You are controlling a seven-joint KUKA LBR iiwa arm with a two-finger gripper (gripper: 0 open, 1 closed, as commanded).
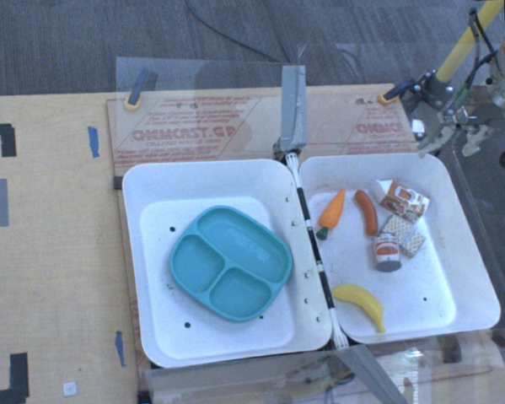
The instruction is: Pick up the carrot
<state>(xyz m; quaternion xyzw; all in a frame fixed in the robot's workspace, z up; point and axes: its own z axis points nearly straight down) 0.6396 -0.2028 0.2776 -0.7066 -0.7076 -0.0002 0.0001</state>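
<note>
Camera view: the carrot (331,212) lies in the right bin (470,253), close to its left wall, green end toward the near side. Just right of it lies a sausage (366,211); a small can (387,252) and two packets stand farther right, and a banana (362,304) lies nearer the front. The left bin (145,245) holds a teal divided plate (230,261). The gripper (441,132) hangs past the right bin's far corner; whether it is apart or together I cannot tell.

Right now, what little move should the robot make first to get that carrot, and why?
Probably swing in from the right and stop above the carrot. It lies on the floor of the right bin, close to the left wall, with the sausage apart on its other side, so a descent from straight above looks safest.
</note>
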